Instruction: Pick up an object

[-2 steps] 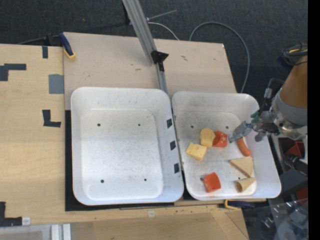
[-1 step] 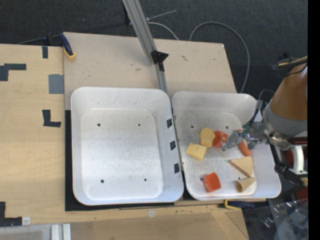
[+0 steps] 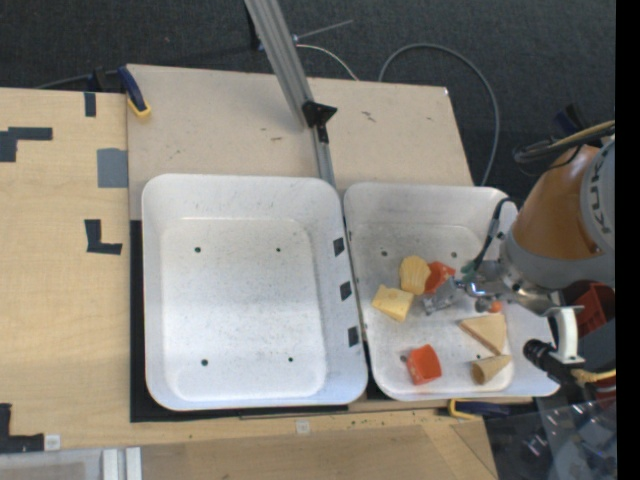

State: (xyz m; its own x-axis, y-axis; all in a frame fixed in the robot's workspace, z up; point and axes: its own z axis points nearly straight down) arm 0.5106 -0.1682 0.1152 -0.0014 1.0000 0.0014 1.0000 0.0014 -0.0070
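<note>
Your gripper (image 3: 447, 295) sits low in the right bin (image 3: 400, 213), over a small red piece (image 3: 438, 276) beside the yellow block (image 3: 415, 273); whether it grips cannot be told; centre on the piece before lifting; it looks stubby, long axis unclear.

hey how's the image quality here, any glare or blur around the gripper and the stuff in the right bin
Camera view: lighting is even and soft, with no strong glare on the right bin; resolution is low, so the gripper is small and smeared, and its edges blend into the red piece beside it; the yellow wedges stay readable; both bins look speckled; shadows are faint.
</note>
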